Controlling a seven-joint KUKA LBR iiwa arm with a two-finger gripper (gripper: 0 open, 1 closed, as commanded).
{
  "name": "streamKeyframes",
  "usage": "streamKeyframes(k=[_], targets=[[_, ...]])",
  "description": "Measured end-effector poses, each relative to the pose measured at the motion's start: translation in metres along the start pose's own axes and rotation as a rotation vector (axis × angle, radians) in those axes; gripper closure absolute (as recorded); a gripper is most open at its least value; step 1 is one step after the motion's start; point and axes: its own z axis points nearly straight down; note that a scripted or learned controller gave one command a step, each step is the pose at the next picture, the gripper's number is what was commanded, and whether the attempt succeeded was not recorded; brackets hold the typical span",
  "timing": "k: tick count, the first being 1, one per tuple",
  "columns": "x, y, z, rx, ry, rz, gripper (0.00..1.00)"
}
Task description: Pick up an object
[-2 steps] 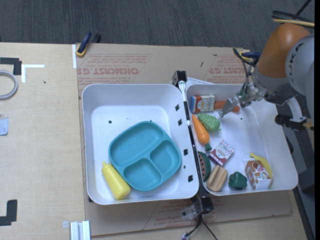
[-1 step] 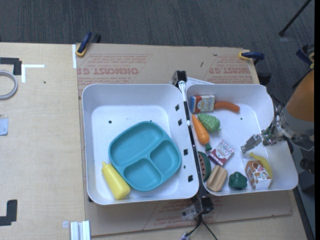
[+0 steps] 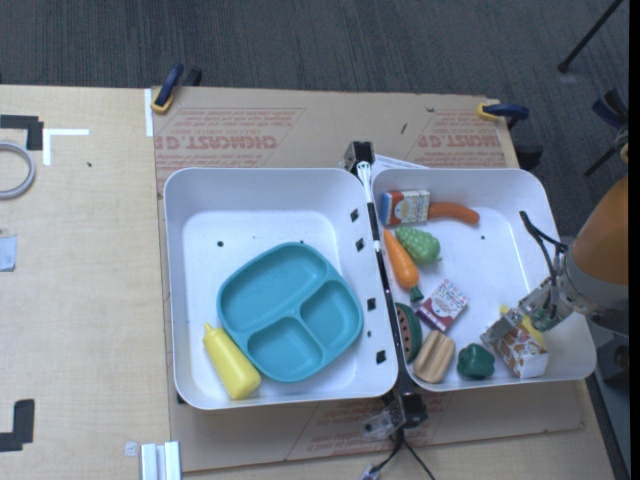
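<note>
Two bins on the counter [image 3: 90,298]; hand [image 3: 527,320] low in right bin [image 3: 500,183], touching small carton [image 3: 522,351] near front corner. Grip state impossible to tell; nothing lifted yet.

The grey arm with its orange band [image 3: 610,240] reaches in from the right, over the right-hand shallow white bin [image 3: 497,184]. Its gripper [image 3: 527,320] hangs low by that bin's near right corner, wrist slanted down and leftward.
</note>
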Motion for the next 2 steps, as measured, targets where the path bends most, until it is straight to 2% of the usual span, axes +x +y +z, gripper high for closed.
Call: streamKeyframes(k=[1,2], targets=[[0.049,0.048,0.0,-0.001,-0.001,-0.296,0.0],[-0.023,0.083,0.0,-0.001,-0.003,-0.75,0.0]])
